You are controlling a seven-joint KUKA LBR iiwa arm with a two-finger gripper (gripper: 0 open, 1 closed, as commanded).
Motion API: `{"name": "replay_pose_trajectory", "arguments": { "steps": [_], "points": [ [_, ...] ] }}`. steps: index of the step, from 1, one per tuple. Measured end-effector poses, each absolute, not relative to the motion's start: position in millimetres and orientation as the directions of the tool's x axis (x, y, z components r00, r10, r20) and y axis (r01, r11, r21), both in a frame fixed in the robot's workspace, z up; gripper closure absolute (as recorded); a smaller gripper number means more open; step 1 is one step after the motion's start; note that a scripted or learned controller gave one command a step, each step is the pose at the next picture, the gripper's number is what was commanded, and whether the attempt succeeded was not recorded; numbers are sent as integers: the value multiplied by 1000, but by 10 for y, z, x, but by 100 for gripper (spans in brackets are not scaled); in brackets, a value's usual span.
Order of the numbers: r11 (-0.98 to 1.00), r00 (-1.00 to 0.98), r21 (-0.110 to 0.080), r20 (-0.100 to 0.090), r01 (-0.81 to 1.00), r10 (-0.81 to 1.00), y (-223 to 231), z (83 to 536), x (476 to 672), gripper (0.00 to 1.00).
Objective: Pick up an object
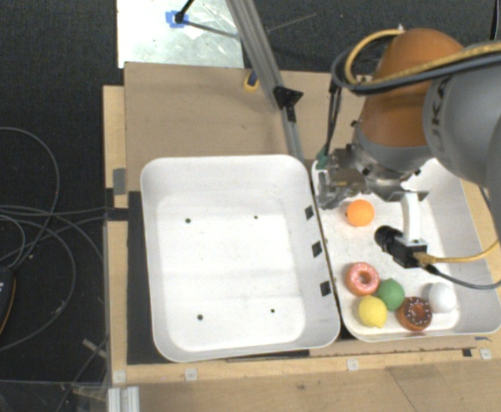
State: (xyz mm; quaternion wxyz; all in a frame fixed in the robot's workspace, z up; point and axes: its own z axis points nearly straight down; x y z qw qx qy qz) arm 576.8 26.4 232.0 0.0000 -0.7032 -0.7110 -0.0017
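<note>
Camera view | jaws [336, 189] spread: cannot tell | nothing seen held | orange ball [359, 213] just beside

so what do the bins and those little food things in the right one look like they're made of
Bins: likely thin moulded plastic, matte white, with rounded corners and soft rims.
Pink donut, chocolate donut: probably toy plastic or rubber, with a slight sheen.
Orange ball, green ball, yellow lemon, white ball: smooth, even colour, likely plastic or foam play fruit; I can't tell which.

Bright, even light; slight softness.
</note>
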Motion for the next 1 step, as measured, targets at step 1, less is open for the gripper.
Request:
{"name": "replay_pose_trajectory", "arguments": {
  "steps": [1],
  "points": [
    [12,-12,1,3,1000,1000,842,2365,5616,100]
  ]
}}
